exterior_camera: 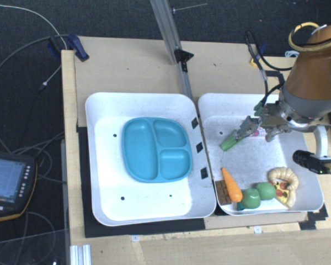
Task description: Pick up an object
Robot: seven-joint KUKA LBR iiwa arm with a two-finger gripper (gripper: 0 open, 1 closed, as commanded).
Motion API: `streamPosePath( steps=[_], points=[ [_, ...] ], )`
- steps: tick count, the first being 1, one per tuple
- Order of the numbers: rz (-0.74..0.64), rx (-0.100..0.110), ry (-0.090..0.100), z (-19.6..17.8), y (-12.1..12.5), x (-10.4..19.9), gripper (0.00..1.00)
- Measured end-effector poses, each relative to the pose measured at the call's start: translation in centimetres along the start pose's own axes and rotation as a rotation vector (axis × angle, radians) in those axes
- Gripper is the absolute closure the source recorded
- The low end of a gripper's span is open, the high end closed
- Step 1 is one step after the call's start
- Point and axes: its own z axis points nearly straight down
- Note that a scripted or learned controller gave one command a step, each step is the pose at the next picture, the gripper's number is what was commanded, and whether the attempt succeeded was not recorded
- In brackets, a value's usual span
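Far left, off the bench: a handheld pendant (8,184) with a lit screen, cables trailing over dark carpet. On the bench, left bin (99,148) holding a blue divided plate (156,149), three compartments, nothing on them. Along the seam between the bins, a few black tabs. In the right bin (254,164), nearest the middle, a green stick-shaped piece (231,142) lying at a slant on the speckled floor, its upper end meeting the gripper (248,129). Fingers angled down onto that upper end, seemingly pinched around it, though too blurred to be sure of a real grip (could be merely touching). Lower down, against the front wall, an orange carrot (231,185), a green rounded fruit (258,196) and a pale ringed pastry-like toy (283,184) crowded together. Above right, grey wrist and orange band of the arm (314,76). As a judgement: green piece likely hollow plastic, light, stiff, smooth enough to swivel or slip if caught at the tip; better taken across its narrow width nearer the middle, jaws square to its long axis, well apart from the cluster.
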Motion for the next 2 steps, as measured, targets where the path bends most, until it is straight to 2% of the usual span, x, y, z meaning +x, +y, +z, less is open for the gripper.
streamPosePath(
  steps=[1,2],
  points=[
    [0.000,-0.001,0.000,0.0,0.0,0.0,0.00],
    [0.001,0.004,0.000,4.2,-0.1,-0.2,0.00]
  ],
)
